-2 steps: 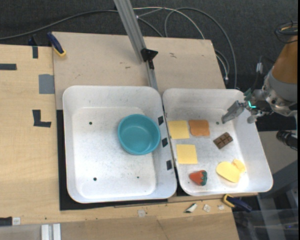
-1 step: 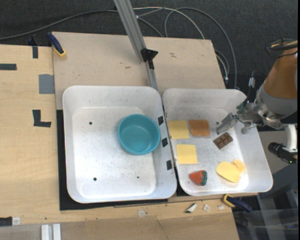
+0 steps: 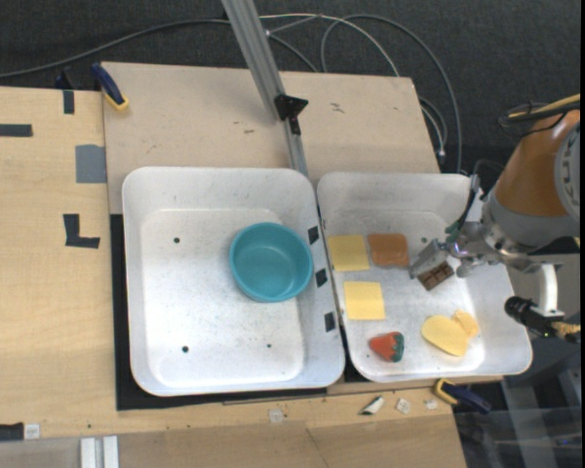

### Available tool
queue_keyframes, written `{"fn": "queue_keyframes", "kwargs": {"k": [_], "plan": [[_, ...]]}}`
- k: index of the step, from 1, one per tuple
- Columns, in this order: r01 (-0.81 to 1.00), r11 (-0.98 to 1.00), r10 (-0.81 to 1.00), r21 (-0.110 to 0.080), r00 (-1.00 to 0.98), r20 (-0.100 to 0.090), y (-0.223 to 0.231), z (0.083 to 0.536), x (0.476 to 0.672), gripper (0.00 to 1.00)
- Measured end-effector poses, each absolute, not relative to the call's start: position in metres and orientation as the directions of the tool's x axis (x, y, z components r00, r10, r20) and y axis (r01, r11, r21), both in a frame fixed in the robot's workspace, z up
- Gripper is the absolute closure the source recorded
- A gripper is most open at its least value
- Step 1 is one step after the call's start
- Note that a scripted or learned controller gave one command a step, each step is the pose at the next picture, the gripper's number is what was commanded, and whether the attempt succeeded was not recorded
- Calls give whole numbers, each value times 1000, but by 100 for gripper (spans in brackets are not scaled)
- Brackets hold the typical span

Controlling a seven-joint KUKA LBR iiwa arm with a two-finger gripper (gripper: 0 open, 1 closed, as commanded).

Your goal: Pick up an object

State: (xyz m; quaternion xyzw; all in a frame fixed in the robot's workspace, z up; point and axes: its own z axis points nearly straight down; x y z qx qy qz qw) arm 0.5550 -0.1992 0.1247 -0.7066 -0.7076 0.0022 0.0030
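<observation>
The right bin (image 3: 390, 191) holds two pale yellow squares (image 3: 348, 253) (image 3: 364, 300), a brown toast-like slab (image 3: 388, 250), a red strawberry-like toy (image 3: 387, 346) and a yellow lumpy piece (image 3: 448, 334). My gripper (image 3: 433, 269) reaches in from the right over this bin, beside the brown slab. A small dark brown block (image 3: 435, 277) sits at its fingertips. The view does not let me tell whether the block is gripped. A teal bowl (image 3: 270, 261) stands in the left bin (image 3: 175, 193).
A metal pole (image 3: 258, 52) slants across the bench behind the bins, with cables (image 3: 370, 27) looping near it. The arm's orange band (image 3: 536, 169) hangs over the right bin's right rim. Small clips lie along the front edge (image 3: 400, 405).
</observation>
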Motion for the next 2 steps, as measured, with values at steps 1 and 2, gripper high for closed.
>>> {"fn": "queue_keyframes", "kwargs": {"k": [1, 2], "plan": [[1000, 2, 1000, -1, -2, -2, -199, 88, 555, 0], [1000, 3, 1000, -1, -3, 0, -198, 99, 555, 100]]}}
